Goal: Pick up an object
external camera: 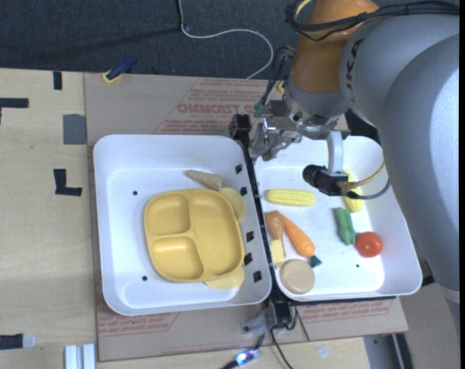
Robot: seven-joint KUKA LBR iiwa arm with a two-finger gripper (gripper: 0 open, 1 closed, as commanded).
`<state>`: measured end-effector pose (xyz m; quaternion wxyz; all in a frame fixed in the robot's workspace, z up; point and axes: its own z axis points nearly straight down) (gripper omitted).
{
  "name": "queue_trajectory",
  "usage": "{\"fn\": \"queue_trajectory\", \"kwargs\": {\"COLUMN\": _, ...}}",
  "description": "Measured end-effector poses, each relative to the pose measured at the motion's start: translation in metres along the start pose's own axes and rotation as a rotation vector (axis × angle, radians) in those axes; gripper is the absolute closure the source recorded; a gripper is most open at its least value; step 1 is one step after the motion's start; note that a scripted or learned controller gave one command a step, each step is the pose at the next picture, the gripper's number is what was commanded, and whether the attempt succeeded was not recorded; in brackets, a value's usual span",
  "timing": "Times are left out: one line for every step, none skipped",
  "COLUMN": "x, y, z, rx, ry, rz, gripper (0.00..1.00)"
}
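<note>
The end effector [269,138] hangs over the far edge of the right bin [370,287], near the wall it shares with the left bin [113,206]; whether it is open I cannot tell, and I see nothing in it. This looks like the approach. The corn cob [291,198] lies just below; descending onto it seems next.

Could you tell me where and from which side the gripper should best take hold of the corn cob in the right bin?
Grip the corn cob across its middle, coming straight down from above. It lies flat and lengthwise left to right, with bare floor on both long sides, so fingers probably fit there; the carrot lies apart, nearer the front.
</note>
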<state>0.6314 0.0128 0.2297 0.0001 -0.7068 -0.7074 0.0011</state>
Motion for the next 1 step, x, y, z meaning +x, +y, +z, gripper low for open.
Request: {"fn": "queue_trajectory", "kwargs": {"x": 0.0013, "y": 0.0071, "z": 0.0166, "rx": 0.001, "ry": 0.0, "rz": -0.001, "gripper": 1.0}}
